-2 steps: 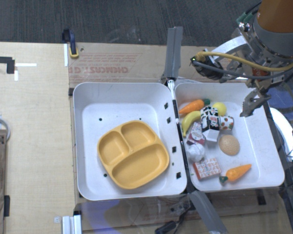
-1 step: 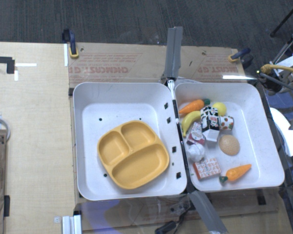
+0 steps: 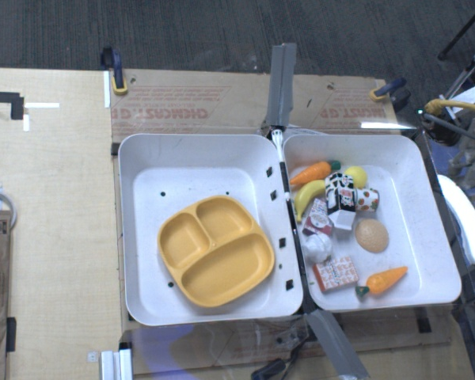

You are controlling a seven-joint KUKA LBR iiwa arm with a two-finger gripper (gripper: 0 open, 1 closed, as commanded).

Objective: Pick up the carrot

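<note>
Two bins: shallow and white, side by side on a pale wooden surface (image 3: 47, 212), the left bin (image 3: 134, 212) and the right bin (image 3: 416, 204) touching along their inner walls.
Left bin: holds one yellow plate (image 3: 215, 249) with three sections, lying flat and slightly turned, near the middle.
Right bin: holds a crowded pile of toy foods in its left half.
Far carrot (image 3: 315, 172): orange, lying at the pile's far left corner, close to the inner wall, green end pointing right towards a lemon (image 3: 356, 177).
Near carrot (image 3: 386, 279): orange, lying alone by the near wall, green end pointing left, just beside a red box (image 3: 336, 273).
Banana (image 3: 303, 199): yellow, curved, just below the far carrot, along the inner wall.
Carton (image 3: 340, 191): black and white patches, at the middle of the pile, next to the lemon.
Egg (image 3: 371, 235): tan and round, between the carton and the near carrot.
Cardboard (image 3: 222, 101): a printed brown sheet beyond the bins, with a yellow clamp (image 3: 119, 81) at its left corner.
</note>
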